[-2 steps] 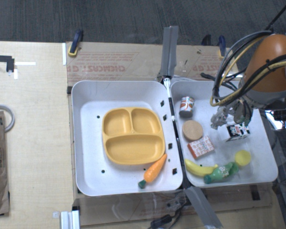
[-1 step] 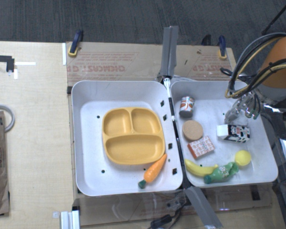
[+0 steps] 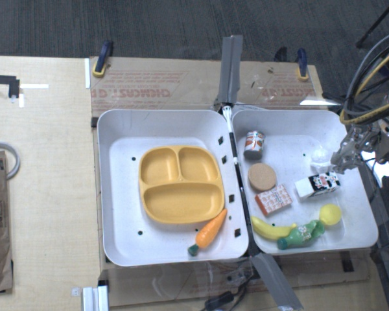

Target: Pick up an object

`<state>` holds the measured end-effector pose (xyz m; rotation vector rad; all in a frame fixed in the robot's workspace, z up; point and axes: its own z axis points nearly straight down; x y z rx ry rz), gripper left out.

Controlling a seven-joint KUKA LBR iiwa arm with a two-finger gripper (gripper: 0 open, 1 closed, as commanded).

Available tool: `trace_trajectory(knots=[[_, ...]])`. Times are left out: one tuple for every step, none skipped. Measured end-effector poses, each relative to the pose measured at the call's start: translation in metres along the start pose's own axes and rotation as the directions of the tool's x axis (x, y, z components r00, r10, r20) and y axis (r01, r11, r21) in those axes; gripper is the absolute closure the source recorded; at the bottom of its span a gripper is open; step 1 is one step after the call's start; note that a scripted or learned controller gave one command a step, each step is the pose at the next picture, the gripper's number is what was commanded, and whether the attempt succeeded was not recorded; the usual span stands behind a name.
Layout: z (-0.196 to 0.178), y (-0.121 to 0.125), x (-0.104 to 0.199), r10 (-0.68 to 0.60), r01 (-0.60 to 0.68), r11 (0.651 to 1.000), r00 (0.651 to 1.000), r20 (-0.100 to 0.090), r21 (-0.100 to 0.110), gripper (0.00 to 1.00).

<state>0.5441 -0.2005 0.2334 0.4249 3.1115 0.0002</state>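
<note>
Two white bins sat mid-frame. Left bin (image 3: 117, 193) held a yellow divided plate (image 3: 180, 184) and carrot (image 3: 209, 230). Right bin (image 3: 292, 125) held a can (image 3: 253, 143), cork disc (image 3: 262, 176), banana (image 3: 272, 228) and lemon (image 3: 330, 214). Gripper (image 3: 342, 155) hovered at right edge above a small carton (image 3: 318, 184); finger state undeterminable.

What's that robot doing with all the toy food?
The robot's claw hangs at the right side of the right bin, just above a small white carton. It holds nothing yet. A banana, lemon and can lie there too. A yellow plate and carrot sit in the left bin.
</note>
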Motion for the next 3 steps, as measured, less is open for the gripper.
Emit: trace_trajectory(knots=[[-0.134,-0.029,0.053,-0.082,0.082,0.997,0.997,0.000,0.000,1.00],[-0.207,-0.032,0.032,0.024,-0.024,1.000,1.000,0.000,0.001,1.00],[-0.069,-0.009,-0.045,-0.065,0.065,0.998,0.998,-0.001,0.000,1.00]])
